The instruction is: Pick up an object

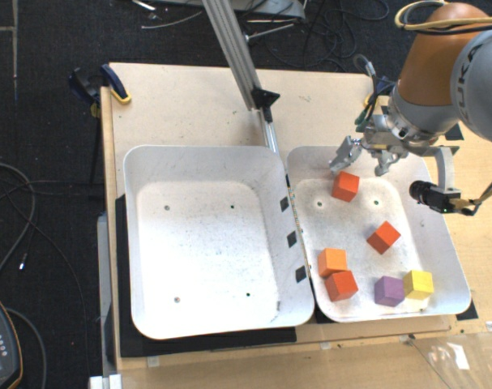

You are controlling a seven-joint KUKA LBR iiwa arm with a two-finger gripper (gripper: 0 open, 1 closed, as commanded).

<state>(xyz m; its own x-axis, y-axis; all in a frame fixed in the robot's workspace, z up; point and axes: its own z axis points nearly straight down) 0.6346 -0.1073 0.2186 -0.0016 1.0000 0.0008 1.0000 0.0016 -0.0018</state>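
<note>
So the arm (452,63) comes in from the right, grey with that orange band, and its claw (364,157) hangs over the far end of the right bin (440,241); the fingers (343,154) are spread fairly wide and there's nothing between them; one finger sits off to the left, the other more to the right, both pointing down toward the bin floor.

Just below the claw, near the back of the right bin, sits an orange-red cube (345,186); it's close under the fingers, but I can't tell whether they touch it; it looks like it's resting on the bin floor.

Rest of the right bin: a second red-orange cube (383,237) roughly in the middle, turned at an angle; toward the near edge there's a lighter orange cube (333,260) with a darker red cube (341,285) just in front of it, the two look like they're touching; then a purple cube (389,290) and a yellow cube (418,284) right beside each other in the near right corner.

The left bin (148,177) is the bigger-looking one, white with dark specks; both bins sit side by side on the pale bench (189,104); a slanted metal pole (233,43) runs down to the bench between the bins at the back.
</note>
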